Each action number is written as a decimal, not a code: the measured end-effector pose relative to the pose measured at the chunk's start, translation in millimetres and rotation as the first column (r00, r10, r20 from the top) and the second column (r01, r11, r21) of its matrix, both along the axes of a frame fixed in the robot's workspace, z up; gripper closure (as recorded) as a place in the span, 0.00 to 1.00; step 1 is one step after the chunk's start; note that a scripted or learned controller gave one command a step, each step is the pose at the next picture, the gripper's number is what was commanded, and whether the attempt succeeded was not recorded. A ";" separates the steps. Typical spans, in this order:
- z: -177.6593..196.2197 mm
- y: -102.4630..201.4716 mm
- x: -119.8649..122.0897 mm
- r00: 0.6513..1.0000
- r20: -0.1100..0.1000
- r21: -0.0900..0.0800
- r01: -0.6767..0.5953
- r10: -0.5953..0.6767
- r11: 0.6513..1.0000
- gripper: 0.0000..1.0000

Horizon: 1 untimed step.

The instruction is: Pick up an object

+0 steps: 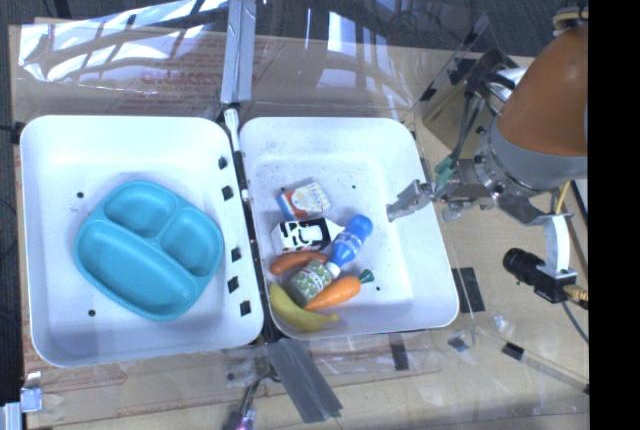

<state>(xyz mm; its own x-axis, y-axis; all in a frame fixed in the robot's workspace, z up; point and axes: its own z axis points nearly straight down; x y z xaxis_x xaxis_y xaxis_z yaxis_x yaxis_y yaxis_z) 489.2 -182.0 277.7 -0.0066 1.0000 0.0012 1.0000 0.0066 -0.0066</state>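
Note:
The right bin [400,148] holds a cluster of small objects at its front left: an orange-and-white carton [305,197], a black-and-white carton [303,233], a blue bottle [351,239], a carrot [336,291], a banana [296,312], a reddish sausage-shaped item [293,261] and a green-labelled bottle [314,277]. My gripper [412,197] hangs over the right rim of this bin, to the right of the blue bottle and apart from every object. Nothing is seen in its grasp.
The left bin [60,148] holds a blue divided plate [149,248]. A metal divider strip [236,48] runs between the bins at the back. Shiny plastic sheeting covers the bench behind the bins. The arm's orange band [555,88] and cables sit at the right.

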 end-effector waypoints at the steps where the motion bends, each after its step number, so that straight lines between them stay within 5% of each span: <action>1: -145.8 24.7 20.9 0.981 0.001 0.002 -0.194 0.194 0.981 0.00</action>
<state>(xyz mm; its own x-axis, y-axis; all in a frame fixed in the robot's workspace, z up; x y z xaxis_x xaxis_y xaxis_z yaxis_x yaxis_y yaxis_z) 510.1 -157.3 131.9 -0.2004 0.9797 0.0027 0.9797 0.2004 -0.0054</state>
